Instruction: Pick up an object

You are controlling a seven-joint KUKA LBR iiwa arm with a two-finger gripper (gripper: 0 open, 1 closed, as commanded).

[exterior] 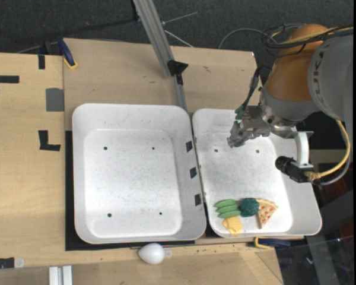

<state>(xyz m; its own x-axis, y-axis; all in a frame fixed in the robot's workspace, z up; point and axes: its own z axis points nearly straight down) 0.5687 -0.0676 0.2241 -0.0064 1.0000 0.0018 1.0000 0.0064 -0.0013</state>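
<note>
The gripper (236,136) is hanging over the upper part of the right bin (225,177), its fingers a dark blur, so I cannot tell how far apart they are standing or whether anything is sitting between them. Four small toy foods are crowding that bin's near rim: a green pod (226,207), a dark green lump (248,206), a yellow piece (232,224) and a pizza slice (265,211). The bin's middle is lying bare. Left of it, the left bin (130,171) is sitting; a white egg (151,253) is lying outside, below its near edge.
</note>
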